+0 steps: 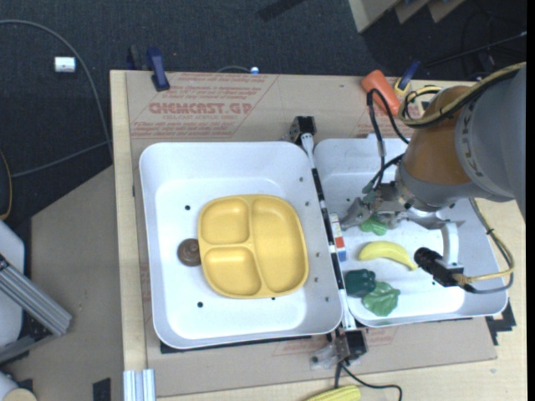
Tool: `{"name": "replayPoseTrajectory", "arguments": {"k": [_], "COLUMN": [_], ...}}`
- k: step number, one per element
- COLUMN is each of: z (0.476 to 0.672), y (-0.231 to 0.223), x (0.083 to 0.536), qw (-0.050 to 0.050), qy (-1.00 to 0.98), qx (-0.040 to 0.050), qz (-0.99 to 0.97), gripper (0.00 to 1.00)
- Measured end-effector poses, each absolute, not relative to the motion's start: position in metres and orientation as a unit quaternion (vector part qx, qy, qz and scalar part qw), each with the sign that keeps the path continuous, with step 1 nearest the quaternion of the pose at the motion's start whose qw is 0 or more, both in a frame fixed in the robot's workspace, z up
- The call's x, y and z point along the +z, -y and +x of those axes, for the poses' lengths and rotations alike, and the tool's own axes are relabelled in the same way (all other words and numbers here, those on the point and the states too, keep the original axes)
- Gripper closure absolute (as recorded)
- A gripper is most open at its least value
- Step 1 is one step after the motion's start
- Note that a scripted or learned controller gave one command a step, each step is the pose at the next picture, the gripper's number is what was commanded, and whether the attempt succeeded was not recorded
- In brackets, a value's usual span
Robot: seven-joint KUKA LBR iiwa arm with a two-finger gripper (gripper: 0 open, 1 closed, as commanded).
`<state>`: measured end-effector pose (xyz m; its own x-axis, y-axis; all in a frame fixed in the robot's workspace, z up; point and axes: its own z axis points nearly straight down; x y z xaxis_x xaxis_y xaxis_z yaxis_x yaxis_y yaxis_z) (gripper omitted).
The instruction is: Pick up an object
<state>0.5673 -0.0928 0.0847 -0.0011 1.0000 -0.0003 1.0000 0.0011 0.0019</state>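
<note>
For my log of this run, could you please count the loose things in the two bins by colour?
Yellow: 2, the plate and the banana
Green: 3, the dark green piece, the light green piece and the green piece by the gripper
Brown: 1, the disc
Total: 6

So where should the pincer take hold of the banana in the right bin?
Probably across the middle of the banana, coming straight down. It lies flat, curved, on the right bin floor, with bare floor on both long sides; the ends taper and would likely slip.
</note>
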Motion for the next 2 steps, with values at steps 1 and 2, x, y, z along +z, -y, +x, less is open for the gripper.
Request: {"name": "replayPoseTrajectory", "arguments": {"k": [1, 2], "z": [0.567, 0.586], "y": [0.093, 0.030], "x": [0.095, 0.186], "qw": [0.002, 0.001], "qy": [-0.707, -0.708], "qx": [0.0010, 0.0013], "qz": [0.707, 0.706], "gripper": [1.00, 1.00]}}
